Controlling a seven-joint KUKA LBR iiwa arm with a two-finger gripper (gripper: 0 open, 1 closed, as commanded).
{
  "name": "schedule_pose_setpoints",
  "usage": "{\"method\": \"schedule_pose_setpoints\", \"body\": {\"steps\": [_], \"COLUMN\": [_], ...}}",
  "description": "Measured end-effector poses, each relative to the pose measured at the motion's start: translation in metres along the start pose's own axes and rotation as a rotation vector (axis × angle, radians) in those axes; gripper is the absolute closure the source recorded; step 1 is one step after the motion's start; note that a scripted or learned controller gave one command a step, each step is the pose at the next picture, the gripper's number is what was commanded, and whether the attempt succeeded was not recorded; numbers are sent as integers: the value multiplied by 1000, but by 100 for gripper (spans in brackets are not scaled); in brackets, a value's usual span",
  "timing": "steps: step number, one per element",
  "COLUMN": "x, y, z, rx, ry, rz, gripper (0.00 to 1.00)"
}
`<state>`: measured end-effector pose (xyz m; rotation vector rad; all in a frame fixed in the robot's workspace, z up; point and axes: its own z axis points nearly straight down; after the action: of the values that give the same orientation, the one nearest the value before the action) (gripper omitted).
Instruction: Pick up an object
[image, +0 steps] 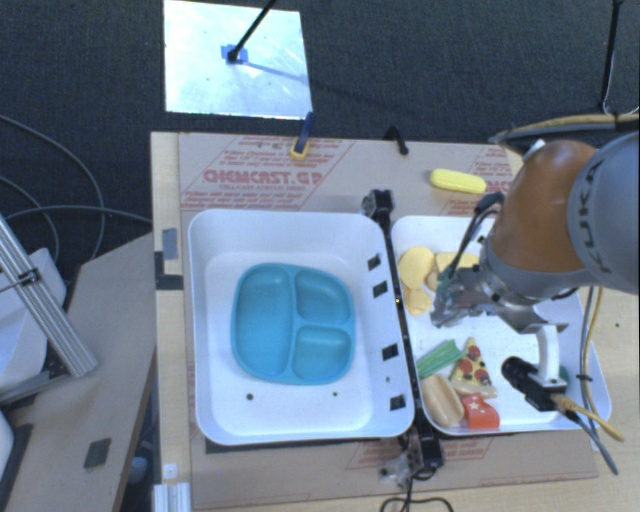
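My gripper (447, 303) hangs low over the left part of the right bin (420, 232), just right of a yellow toy food piece (415, 272). Below it lie a green piece (436, 357), a pizza slice (470, 366), a hot dog bun (443, 400) and a red piece (481, 413). The arm's grey and orange wrist covers the bin's middle and right. I cannot make out whether anything is between the fingers.
The left bin (290, 232) holds a blue divided plate (293, 324). A yellow banana-like piece (458, 181) lies on the cardboard behind the right bin. A black divider with clips runs between the bins.
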<state>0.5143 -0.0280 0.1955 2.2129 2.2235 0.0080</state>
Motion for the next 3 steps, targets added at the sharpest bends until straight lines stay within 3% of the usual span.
{"method": "schedule_pose_setpoints", "body": {"steps": [1,2,3], "x": [33,38,24], "y": [24,21,-29], "z": [-44,-103,-91], "rx": [0,-2,8], "ry": [1,0,0], "rz": [-4,-1,6], "gripper": [100,100,100]}}
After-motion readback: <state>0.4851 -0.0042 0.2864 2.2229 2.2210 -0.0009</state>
